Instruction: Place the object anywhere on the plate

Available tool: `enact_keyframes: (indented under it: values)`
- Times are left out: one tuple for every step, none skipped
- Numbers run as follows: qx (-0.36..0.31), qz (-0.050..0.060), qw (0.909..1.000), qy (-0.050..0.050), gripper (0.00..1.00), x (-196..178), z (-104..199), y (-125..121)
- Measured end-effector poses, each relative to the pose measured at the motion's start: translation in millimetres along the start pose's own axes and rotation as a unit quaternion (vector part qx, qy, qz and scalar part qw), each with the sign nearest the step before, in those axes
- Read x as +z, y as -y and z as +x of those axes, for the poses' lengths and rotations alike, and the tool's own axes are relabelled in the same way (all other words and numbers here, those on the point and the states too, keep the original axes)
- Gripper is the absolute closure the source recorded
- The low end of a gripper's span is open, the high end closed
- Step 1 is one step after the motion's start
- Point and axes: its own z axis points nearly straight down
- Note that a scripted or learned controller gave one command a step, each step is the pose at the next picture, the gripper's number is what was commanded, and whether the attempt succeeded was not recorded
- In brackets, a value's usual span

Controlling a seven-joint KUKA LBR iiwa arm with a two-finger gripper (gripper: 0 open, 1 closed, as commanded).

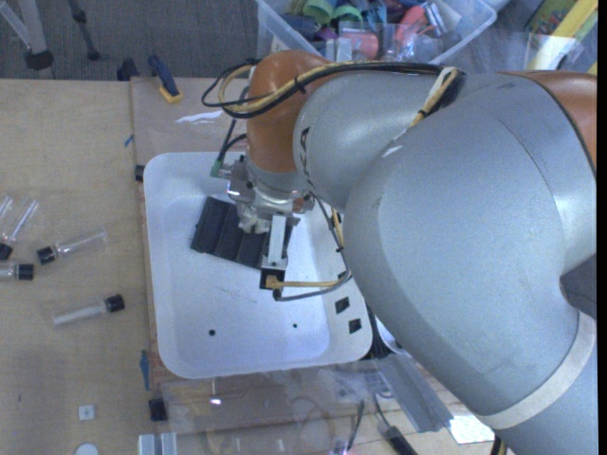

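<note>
My gripper (234,233) hangs low over the upper middle of the left white bin (190,344), below the orange wrist band (275,112). Its black parts lie close to the bin floor, seen from above. A white strip with a black tip (275,259) runs down beside them, and a thin cable loops from it towards the right. Two small dark specks (211,331) lie on the bin floor near the front. The arm's big grey body (455,235) hides the right bin and whatever lies in it.
Several small clear vials with black caps (87,309) lie on the bench left of the bin. A clear tub of coloured items (379,12) stands at the back. A blue clip (166,79) lies near the bin's far left corner.
</note>
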Motion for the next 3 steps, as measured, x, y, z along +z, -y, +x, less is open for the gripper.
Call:
enact_keyframes:
  values:
    - [0.138, 0.002, 0.9904, 0.001, 1.00, -25, 19, -22]
    - [0.513, 0.001, 0.8584, 0.001, 1.00, -6, 23, 36]
    - [0.315, 0.003, 0.9490, 0.003, 1.00, -90, 29, 22]
